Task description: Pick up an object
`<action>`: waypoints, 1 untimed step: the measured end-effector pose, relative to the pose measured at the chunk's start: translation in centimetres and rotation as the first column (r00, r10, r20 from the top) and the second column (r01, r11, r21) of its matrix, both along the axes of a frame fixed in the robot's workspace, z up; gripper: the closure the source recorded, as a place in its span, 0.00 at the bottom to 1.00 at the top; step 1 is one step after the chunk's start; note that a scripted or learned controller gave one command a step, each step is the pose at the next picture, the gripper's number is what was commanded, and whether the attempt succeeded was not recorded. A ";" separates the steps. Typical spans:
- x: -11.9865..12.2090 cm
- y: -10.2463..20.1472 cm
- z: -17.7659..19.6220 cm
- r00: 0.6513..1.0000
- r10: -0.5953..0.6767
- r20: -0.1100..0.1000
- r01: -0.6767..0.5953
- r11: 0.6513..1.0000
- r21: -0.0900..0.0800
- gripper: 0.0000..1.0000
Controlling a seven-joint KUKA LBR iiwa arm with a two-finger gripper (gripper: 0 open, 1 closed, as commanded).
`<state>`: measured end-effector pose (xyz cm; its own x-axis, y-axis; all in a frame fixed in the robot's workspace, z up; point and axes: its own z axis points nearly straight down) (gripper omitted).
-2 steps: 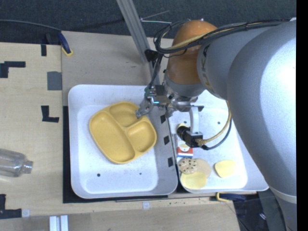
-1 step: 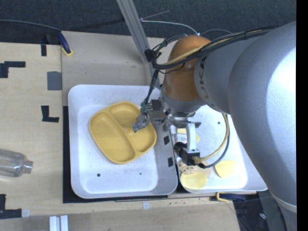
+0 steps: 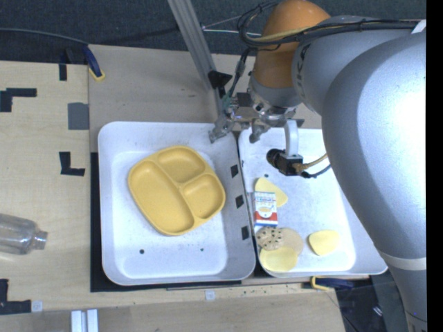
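Small carton: right bin, upright in view, long axis near-to-far, among yellow pieces. Yellow divided tray: left bin, tilted diagonally. Claw: over far bin edges, prongs spread, holding nothing. Arm: entering from right. Wooden surface; clear bottle at left.

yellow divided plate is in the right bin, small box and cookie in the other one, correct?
Not quite. The camera view shows the plate in the left bin. The box and cookie lie in the right bin, so they are in the other one as you said.
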<state>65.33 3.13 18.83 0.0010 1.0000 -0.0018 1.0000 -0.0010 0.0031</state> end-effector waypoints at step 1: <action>-0.2 0.2 1.0 1.000 0.004 -0.005 -0.004 1.000 -0.001 1.00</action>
